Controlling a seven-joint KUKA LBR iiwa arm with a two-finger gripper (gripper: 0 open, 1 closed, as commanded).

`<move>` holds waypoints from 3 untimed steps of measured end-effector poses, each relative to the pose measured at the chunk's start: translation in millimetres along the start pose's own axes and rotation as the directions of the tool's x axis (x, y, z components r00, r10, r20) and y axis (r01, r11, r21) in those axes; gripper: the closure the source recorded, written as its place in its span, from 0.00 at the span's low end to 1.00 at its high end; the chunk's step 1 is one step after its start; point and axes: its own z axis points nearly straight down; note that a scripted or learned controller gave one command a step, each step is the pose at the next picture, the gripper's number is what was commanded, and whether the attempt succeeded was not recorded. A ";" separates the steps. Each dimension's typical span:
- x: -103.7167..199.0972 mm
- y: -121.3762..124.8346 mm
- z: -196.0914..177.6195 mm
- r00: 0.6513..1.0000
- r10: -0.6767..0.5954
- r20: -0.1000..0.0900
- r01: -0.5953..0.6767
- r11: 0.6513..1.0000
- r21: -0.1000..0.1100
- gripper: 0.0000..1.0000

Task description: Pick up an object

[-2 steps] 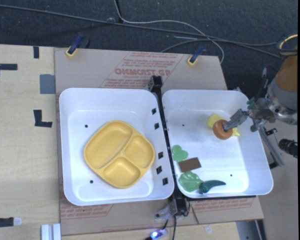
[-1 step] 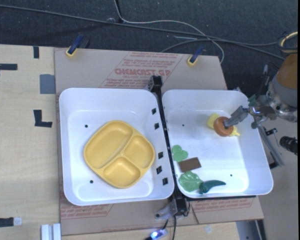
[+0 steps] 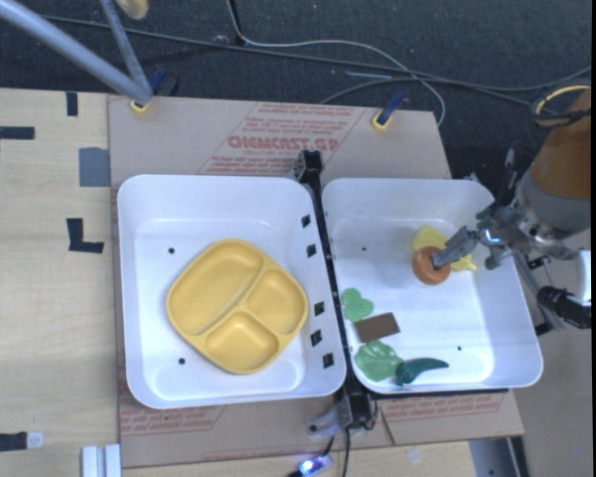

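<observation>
Orange round disc-shaped object point(image 3: 430, 265), lying in the right white bin point(image 3: 497, 366) beside a yellow piece point(image 3: 433, 238), is being touched by the grey gripper point(image 3: 443, 256), whose grip cannot be judged.

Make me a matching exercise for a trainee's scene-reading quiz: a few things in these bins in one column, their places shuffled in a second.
Things:
1. yellow divided plate
2. orange round piece
3. brown flat block
4. dark teal piece

Places:
A. right bin, near its front wall
B. left bin, middle
C. right bin, at the pincer tip
D. right bin, between two green pieces

Pairs: 1-B, 2-C, 3-D, 4-A
</observation>
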 end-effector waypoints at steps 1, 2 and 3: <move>1.6 -2.0 43.8 1.000 0.000 0.000 0.000 1.000 0.000 0.00; 0.2 0.3 90.8 1.000 0.002 0.003 -0.002 1.000 -0.011 0.00; 4.1 3.4 76.2 1.000 -0.002 -0.005 0.002 1.000 -0.015 1.00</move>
